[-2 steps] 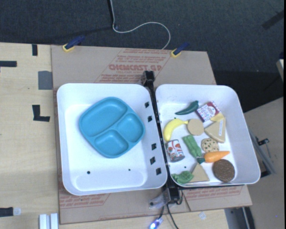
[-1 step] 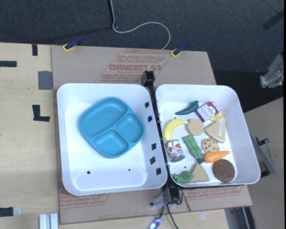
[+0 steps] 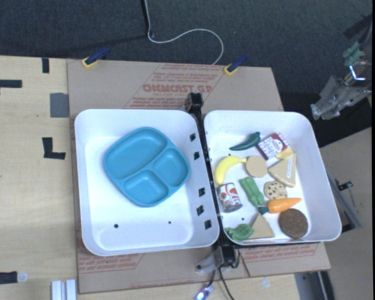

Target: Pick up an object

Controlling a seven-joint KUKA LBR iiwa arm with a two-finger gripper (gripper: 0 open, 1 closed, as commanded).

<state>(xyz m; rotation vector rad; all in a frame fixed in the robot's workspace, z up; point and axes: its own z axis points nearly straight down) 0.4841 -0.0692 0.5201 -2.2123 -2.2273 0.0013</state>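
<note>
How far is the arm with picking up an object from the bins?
Done: nothing yet. The toy food, such as the banana and carrot, lies in the right bin, and the blue tray in the left bin. In hand: nothing visible; the gripper is outside the right bin. Left: reach in, grasp, lift.

A single camera looks down from above the bench at a slant, far enough back to take in both the left bin (image 3: 87,186) and the right bin (image 3: 322,186), plus cardboard (image 3: 169,86) beneath.
</note>
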